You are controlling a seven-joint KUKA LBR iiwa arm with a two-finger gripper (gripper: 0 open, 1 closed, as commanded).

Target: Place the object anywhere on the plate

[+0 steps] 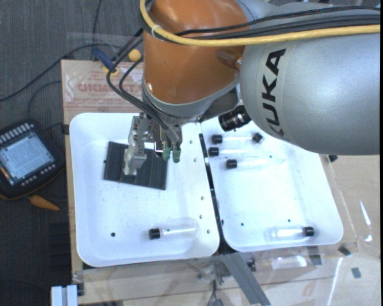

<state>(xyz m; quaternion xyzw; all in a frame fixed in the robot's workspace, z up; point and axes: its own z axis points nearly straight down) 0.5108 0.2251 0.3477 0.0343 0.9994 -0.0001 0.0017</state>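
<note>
In the camera view you see the arm (255, 56) come in from the right and cover the upper middle of the picture. Its gripper (147, 150) hangs over the left bin (83, 196), directly above the black plate (118, 163). The plate lies flat in the far half of this bin, a little turned.

You cannot tell if the claw is wide or narrow: the wrist hides most of it. A pale shape shows at its tip, over the plate, but it is too unclear to say if this is a part of the gripper or something that it carries.

The object you can see clearly in this bin is a clear tube (172, 230) with a black cap. It lies on its side near the front wall of the left bin, well apart from the plate and not touching it.

In the right bin (281, 196) more tubes lie: three capped tubes (239, 150) close together at the far left corner, and a single tube (290, 233) near the front wall.

On the floor, left of the bench, lies a hand pendant (22, 158) with a grey screen.
</note>
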